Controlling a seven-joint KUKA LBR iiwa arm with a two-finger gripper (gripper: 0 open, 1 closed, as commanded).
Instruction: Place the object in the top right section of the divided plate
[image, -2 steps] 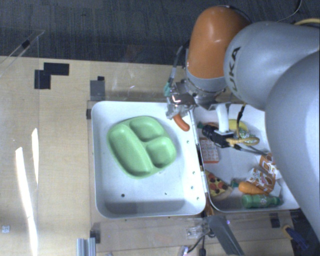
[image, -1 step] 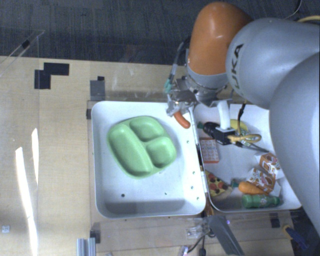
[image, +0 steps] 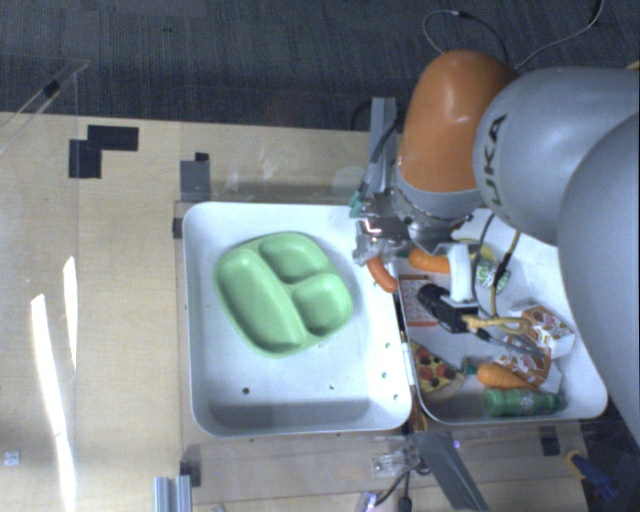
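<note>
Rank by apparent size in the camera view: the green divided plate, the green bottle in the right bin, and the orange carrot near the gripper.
1. Green divided plastic plate, by far the largest.
2. Green bottle lying in the right bin.
3. Small orange carrot, partly hidden by the gripper, so its full size is unsure.

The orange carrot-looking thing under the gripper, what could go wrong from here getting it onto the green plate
The orange object hangs below the gripper right over the wall between the two bins; the grip itself is hard to see, so it may slip and fall short of the divided plate. The plate's top right section is small, so a release slightly off could land in a neighbouring section. The right bin is crowded, so a drop there could get lost.
</note>
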